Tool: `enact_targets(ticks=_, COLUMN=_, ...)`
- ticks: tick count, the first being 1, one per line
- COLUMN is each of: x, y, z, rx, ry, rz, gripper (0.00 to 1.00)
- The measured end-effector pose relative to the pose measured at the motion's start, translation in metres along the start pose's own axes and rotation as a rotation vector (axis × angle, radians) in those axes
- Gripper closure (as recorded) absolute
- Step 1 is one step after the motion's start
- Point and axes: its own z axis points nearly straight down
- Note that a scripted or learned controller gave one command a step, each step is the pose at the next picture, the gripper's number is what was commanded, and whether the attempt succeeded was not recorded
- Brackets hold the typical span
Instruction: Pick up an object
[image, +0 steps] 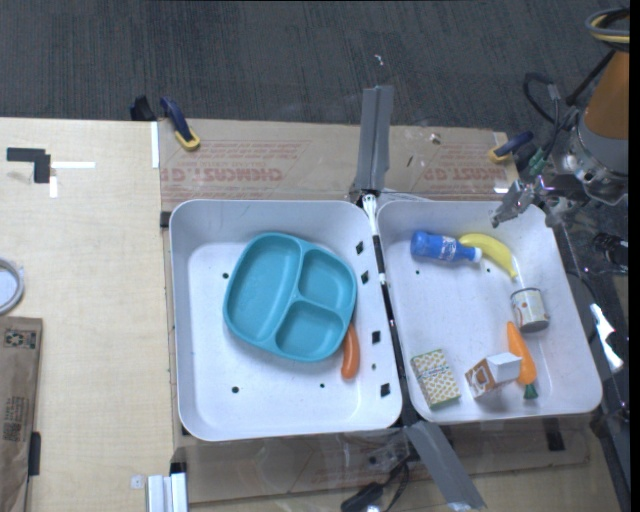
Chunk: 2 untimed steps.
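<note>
The right bin (455, 315) holds a blue bottle (445, 247) lying beside a yellow banana (492, 251), a small metal can (529, 308), an orange carrot (520, 352), a little orange-and-white carton (494, 376) and a patterned cracker box (436, 378). In the left bin (200, 385) a blue divided plate (291, 296) lies with an orange sausage-like piece (350, 354) at its right edge. My gripper (512, 206) hangs over the right bin's far right corner, above and slightly right of the banana, with nothing seen in it.
A grey post (375, 140) rises behind the seam between the bins. Yellow-and-blue clamps (181, 126) (509, 148) grip the cardboard backing. A tape roll (8, 286) and a brown bag (15, 392) lie on the bench at far left. Cables hang at the right.
</note>
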Motion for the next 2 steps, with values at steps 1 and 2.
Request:
enact_targets(ticks=1, x=-0.014, y=0.005, z=0.111, rx=-0.006, ry=-0.002, rz=-0.065, gripper=0.0)
enact_targets(ticks=2, x=-0.014, y=0.006, z=0.1, rx=-0.01, ry=-0.004, rz=-0.067, gripper=1.0)
